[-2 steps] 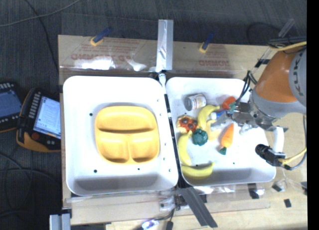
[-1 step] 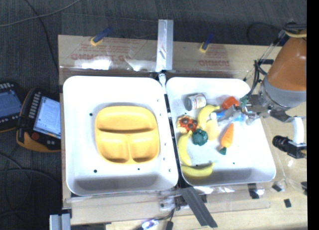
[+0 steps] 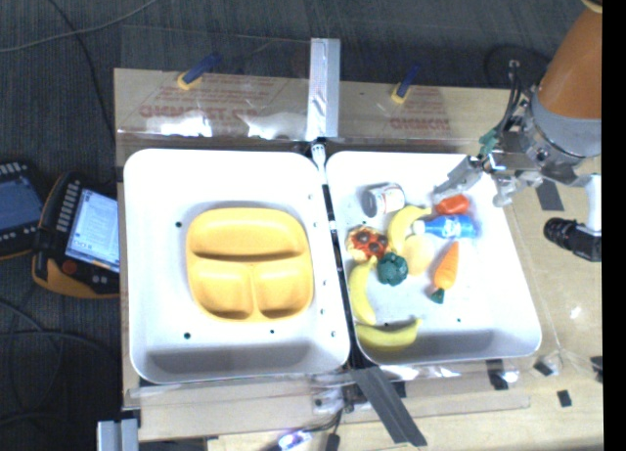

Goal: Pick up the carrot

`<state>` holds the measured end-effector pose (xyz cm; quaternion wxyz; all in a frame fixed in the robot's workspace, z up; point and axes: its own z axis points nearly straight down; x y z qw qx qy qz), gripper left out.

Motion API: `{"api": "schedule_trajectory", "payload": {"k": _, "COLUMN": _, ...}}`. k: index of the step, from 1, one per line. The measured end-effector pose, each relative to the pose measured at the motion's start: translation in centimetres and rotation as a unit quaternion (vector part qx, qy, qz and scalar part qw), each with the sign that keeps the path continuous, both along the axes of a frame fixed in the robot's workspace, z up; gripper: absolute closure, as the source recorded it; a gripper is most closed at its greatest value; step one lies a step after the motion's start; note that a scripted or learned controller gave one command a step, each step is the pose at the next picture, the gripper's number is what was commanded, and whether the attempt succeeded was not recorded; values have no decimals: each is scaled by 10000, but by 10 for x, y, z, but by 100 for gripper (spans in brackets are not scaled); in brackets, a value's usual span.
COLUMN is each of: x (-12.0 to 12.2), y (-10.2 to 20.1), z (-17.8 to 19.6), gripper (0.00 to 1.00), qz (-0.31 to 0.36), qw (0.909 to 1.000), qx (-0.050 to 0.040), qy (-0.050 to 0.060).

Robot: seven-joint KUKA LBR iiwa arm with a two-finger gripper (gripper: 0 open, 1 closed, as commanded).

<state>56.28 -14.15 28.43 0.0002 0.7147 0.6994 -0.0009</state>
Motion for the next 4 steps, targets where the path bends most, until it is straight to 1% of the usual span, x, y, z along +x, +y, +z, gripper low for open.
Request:
{"api": "schedule_trajectory", "payload": {"k": 1, "x": -27, "y": -46, "z": -71, "gripper": 0, "qz": 1036, "qw": 9946, "qx": 1, "qy": 5}}
{"api": "schedule_trajectory", "payload": {"k": 2, "x": -36, "y": -38, "z": -192, "gripper": 0, "qz": 1220, "qw": 9925, "qx": 0, "qy": -24}}
{"api": "schedule_trajectory", "payload": {"k": 3, "x": -35, "y": -37, "z": -183, "gripper": 100, "qz": 1224, "qw": 9925, "qx": 14, "qy": -35}}
{"api": "schedule_trajectory", "payload": {"k": 4, "x": -3, "y": -32, "z": -194, "gripper": 100, "qz": 1121, "qw": 9937, "qx": -9, "qy": -45}}
